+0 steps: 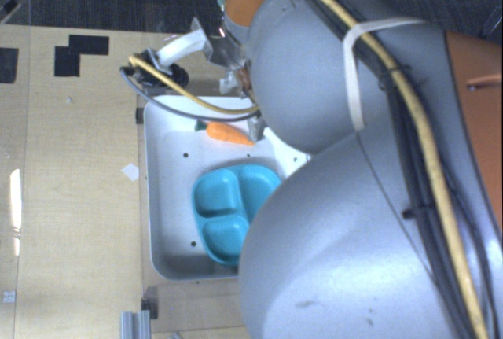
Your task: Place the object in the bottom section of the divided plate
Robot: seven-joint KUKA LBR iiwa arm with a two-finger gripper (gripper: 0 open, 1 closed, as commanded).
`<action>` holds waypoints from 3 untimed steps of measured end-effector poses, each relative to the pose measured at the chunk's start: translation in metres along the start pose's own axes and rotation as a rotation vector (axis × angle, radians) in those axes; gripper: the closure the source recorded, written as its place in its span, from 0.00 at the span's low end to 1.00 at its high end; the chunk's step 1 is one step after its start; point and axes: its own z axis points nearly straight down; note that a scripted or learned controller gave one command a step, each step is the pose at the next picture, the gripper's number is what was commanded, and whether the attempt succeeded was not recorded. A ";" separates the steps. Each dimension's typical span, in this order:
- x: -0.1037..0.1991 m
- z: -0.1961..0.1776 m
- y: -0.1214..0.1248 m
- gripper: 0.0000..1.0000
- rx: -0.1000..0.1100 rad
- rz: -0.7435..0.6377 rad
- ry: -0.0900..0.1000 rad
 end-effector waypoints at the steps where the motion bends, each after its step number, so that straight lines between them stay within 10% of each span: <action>1: 0.002 -0.009 0.001 1.00 -0.002 0.000 0.002; 2: 0.002 -0.009 0.001 0.00 -0.002 0.000 0.001; 3: 0.003 -0.019 0.002 1.00 -0.003 0.000 0.003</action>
